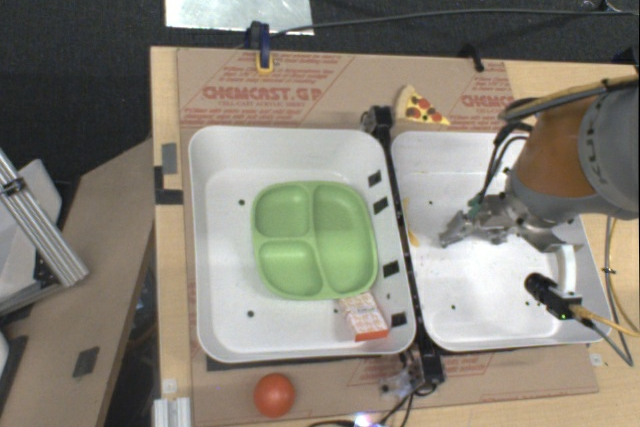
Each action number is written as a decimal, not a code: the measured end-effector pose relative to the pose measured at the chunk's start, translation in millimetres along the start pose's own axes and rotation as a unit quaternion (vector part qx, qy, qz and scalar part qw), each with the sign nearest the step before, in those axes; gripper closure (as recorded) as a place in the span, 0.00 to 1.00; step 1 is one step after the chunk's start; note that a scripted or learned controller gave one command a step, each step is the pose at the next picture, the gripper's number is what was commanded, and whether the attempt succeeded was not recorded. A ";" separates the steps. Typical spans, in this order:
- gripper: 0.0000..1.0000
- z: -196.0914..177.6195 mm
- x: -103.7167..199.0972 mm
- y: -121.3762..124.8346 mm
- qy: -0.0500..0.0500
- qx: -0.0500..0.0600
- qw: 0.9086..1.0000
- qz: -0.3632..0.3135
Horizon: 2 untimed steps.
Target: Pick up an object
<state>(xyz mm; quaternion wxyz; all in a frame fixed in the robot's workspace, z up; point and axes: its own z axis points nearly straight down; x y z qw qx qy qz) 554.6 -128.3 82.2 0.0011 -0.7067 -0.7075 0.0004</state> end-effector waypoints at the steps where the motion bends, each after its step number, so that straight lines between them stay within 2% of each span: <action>1: 1.00 -13.0 -0.4 1.5 -0.001 -0.002 1.000 0.000; 2: 1.00 -57.6 3.5 0.1 -0.001 -0.004 1.000 -0.001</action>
